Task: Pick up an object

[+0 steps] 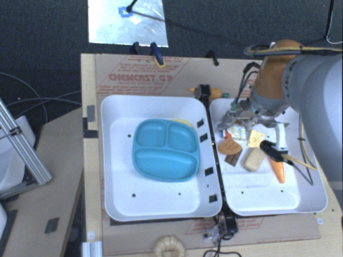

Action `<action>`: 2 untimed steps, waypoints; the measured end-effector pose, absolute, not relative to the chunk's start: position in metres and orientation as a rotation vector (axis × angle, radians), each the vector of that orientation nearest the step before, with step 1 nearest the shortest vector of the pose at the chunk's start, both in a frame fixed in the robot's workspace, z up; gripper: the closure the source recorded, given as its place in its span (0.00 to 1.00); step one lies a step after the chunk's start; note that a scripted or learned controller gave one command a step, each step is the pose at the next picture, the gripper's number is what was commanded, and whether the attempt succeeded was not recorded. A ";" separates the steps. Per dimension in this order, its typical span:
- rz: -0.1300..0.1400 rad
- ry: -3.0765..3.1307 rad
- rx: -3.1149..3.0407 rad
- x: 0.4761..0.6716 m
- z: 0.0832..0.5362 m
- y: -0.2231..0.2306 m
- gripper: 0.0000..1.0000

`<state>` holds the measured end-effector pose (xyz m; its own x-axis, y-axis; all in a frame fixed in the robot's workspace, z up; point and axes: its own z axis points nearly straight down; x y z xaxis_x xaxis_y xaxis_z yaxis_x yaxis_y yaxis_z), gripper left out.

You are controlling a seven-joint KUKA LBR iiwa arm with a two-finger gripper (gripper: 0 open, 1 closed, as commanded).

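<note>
Toy food pieces lie clustered in the right white bin, none lifted yet. Above them the grey gripper hovers low; whether its fingers are wide or narrow, I cannot tell.

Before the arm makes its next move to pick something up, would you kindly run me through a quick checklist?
1. Claw over the right bin: ok.
2. Something held in the claw: cannot tell.
3. Targets within the right bin, such as the carrot and cream block: ok.
4. Items spaced for a clean grasp: not ok, they crowd together.
5. Blue plate lies flat in the left bin, away from the arm: ok.
</note>
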<state>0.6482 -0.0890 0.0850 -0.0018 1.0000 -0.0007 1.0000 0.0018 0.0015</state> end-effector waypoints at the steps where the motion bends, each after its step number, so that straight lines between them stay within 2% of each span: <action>1: 0.004 2.222 2.217 0.649 0.096 -0.089 1.00; 2: 0.008 2.220 2.214 0.652 0.161 -0.091 1.00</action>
<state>0.6518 -0.0915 0.1609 -0.0028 1.0000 -0.0006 1.0000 0.0029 0.0076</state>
